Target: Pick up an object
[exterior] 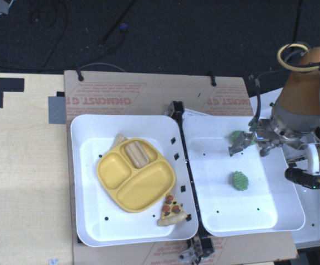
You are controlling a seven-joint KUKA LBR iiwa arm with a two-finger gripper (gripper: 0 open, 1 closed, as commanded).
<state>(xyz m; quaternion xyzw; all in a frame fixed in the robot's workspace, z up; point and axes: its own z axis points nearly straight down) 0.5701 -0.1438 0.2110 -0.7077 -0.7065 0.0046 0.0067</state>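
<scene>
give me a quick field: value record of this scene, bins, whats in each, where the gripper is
left bin: yellow divided plate with a hot dog in its upper compartment; pizza slice beside the plate, toward the bin's lower right corner
right bin: green ball-like item near the middle; another green item at the upper part, by the gripper
gripper: over the right bin's upper part, close to the upper green item; a hold cannot be made out
arm: reaching in from the right
</scene>
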